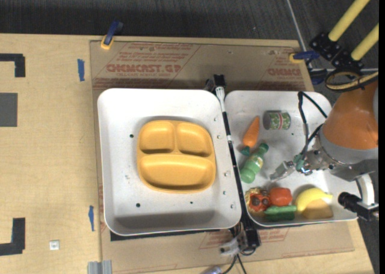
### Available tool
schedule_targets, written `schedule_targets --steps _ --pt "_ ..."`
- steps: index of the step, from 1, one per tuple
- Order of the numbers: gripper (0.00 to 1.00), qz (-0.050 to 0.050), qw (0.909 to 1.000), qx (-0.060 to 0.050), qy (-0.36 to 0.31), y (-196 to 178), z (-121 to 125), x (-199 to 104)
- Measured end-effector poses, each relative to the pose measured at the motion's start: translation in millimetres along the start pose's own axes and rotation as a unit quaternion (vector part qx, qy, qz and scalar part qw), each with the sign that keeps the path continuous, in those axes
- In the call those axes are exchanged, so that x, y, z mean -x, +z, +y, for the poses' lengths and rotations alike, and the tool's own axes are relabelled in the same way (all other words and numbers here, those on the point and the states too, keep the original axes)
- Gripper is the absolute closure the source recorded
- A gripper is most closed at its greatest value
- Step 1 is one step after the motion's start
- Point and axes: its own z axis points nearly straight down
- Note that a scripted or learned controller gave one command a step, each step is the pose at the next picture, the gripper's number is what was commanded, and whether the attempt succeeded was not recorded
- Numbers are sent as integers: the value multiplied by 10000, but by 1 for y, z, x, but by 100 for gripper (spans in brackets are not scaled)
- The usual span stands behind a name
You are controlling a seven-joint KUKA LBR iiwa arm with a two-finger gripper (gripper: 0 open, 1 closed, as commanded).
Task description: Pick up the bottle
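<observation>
Green bottle [253, 163] is lying tilted in the right bin [313, 103], at its left side, just below the carrot [251, 132]. Gripper [287, 168] is hovering just right of the bottle, apart from it; whether it is open cannot be told. Yellow divided plate [175, 154] is sitting in the left bin [120, 146].

bottle [253, 164]: green, seemingly glossy plastic | tray [176, 154]: smooth yellow plastic

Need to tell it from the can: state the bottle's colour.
Green bottle, with a darker green cap, in the right bin; seen in the camera view.
</observation>
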Motion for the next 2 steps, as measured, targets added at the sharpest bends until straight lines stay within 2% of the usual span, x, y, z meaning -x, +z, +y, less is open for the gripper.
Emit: schedule_targets --steps 1,2 --pt "0 -7 9513 24 3081 20 -6 -25" --pt "0 -17 8970 30 4419 20 3 -38"
